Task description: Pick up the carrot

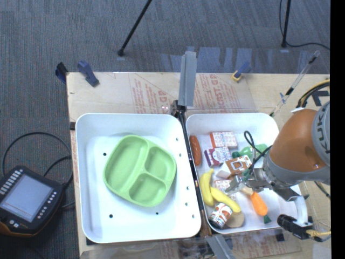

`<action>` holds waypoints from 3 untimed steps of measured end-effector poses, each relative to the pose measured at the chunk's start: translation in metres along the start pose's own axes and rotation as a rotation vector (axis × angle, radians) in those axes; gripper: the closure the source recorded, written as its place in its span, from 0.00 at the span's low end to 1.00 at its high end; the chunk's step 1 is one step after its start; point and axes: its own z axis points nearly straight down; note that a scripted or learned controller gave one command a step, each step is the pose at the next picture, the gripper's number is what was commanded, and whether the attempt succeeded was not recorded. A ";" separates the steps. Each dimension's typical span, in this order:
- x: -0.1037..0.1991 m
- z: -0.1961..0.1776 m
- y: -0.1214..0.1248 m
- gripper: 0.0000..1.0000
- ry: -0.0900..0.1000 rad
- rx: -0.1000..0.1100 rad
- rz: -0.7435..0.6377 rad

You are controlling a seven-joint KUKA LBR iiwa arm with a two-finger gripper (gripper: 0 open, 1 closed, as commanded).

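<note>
The carrot [259, 203] is small and orange with a green tip. It lies in the right bin [269, 120] near the front right corner, pointing toward the front. My gripper [241, 184] hangs low over the bin's middle, just left of and behind the carrot's thick end. It sits among the packed food items. The grey arm with its orange band [299, 139] comes in from the right and hides part of the bin's right side. Nothing shows the carrot being held.
Two bananas [215, 192], a sausage [195, 150], small cartons [223, 140], a can [221, 215] and a green item [254, 150] crowd the right bin. The left bin [89, 144] holds a green divided plate [140, 170]. A pendant [27, 198] lies at the far left.
</note>
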 end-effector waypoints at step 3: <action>-0.050 0.007 -0.008 1.00 0.007 0.015 0.044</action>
